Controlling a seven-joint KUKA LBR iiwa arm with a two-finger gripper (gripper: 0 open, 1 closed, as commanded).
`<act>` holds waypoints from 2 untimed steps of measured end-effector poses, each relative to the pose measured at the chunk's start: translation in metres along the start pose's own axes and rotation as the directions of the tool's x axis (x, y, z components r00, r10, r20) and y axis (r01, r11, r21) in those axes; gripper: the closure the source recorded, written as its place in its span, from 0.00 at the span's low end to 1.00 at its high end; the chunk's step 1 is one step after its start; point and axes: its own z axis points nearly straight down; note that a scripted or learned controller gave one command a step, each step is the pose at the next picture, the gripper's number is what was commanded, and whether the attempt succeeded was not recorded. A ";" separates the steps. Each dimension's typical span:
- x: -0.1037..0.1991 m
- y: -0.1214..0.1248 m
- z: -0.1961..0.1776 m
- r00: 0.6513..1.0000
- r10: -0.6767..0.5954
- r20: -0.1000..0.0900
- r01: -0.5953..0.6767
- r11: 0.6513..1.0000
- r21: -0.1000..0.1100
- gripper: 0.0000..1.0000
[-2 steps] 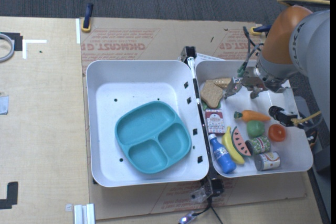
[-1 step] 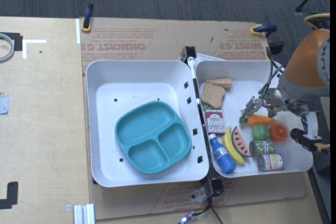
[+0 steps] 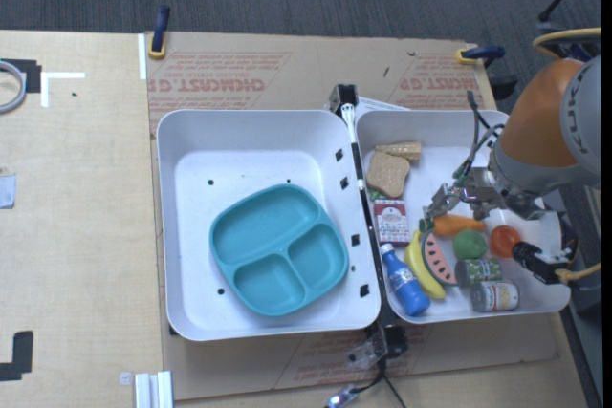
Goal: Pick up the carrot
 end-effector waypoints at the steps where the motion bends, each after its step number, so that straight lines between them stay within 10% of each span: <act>1: 0.039 -0.027 0.000 1.000 0.001 0.002 -0.001 1.000 -0.003 0.00; 2: -0.004 -0.029 0.000 1.000 0.002 0.001 -0.002 1.000 -0.001 0.00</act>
